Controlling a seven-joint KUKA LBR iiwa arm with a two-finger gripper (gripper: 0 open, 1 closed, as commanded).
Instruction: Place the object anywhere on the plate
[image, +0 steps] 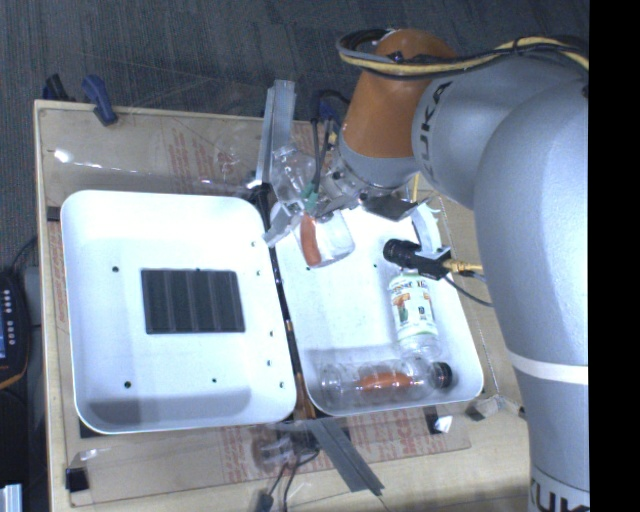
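The plate (193, 300) is a dark grey ribbed square lying flat in the middle of the left white bin (90, 230). My gripper (307, 238) hangs over the far left corner of the right bin (465, 350), close to the wall between the two bins. Its clear plastic fingers (283, 200) stand on either side of a small orange-red carrot-like object (311, 245) with a green top. The object hangs upright between them, above the bin floor. The plate is to the left of the gripper and nearer the camera.
In the right bin a clear bottle (412, 312) with a white and green label and a black cap lies along the right side. Another clear bottle (380, 379) lies across the near edge. The grey arm (500, 130) covers the right side.
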